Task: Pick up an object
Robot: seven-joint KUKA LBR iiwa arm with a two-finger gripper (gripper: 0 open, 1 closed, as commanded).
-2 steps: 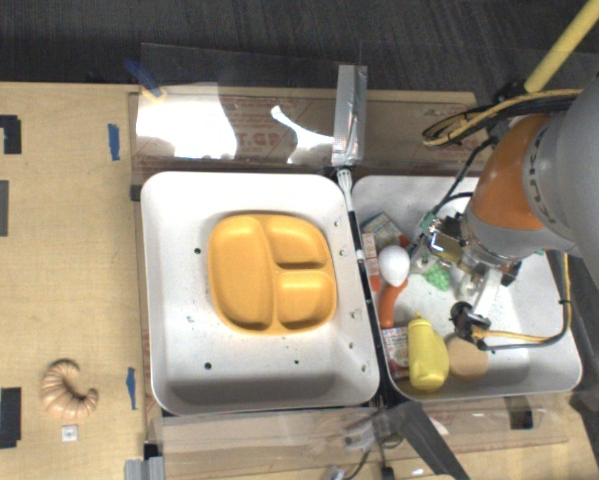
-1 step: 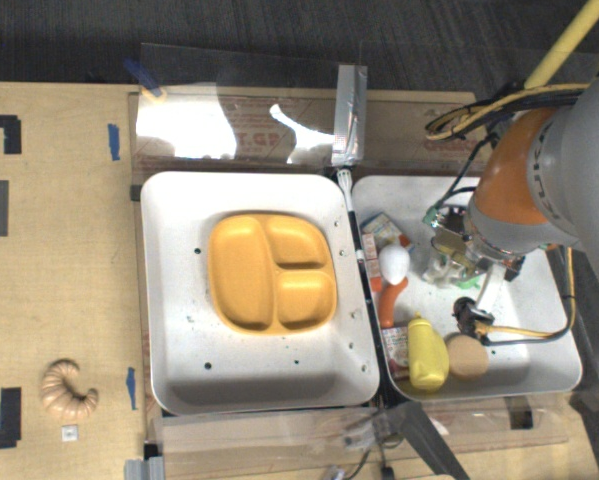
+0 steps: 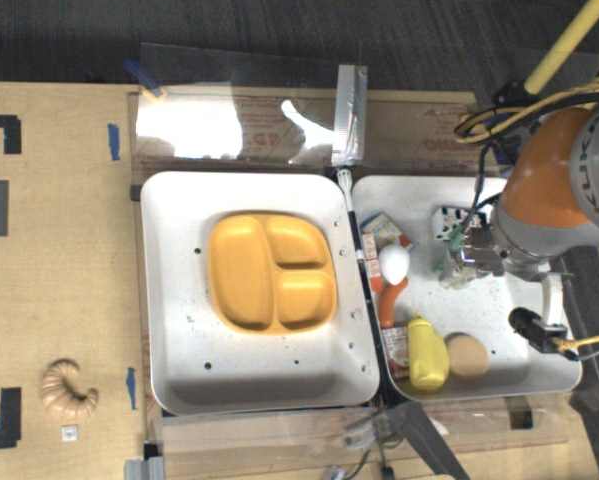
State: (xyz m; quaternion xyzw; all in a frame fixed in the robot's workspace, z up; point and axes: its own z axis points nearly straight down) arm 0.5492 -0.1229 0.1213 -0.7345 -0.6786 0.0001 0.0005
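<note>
The gripper (image 3: pixel 457 258) hangs over the right bin (image 3: pixel 499 363); whether it is spread or pinched together cannot be told. A clean pick would mean descending squarely over one item. The nearest, a white egg (image 3: pixel 394 264), lies just left of it, apart.

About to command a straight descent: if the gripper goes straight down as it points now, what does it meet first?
Probably bare floor of the right bin. The gripper hangs right of the white egg, though depth is unclear.
</note>
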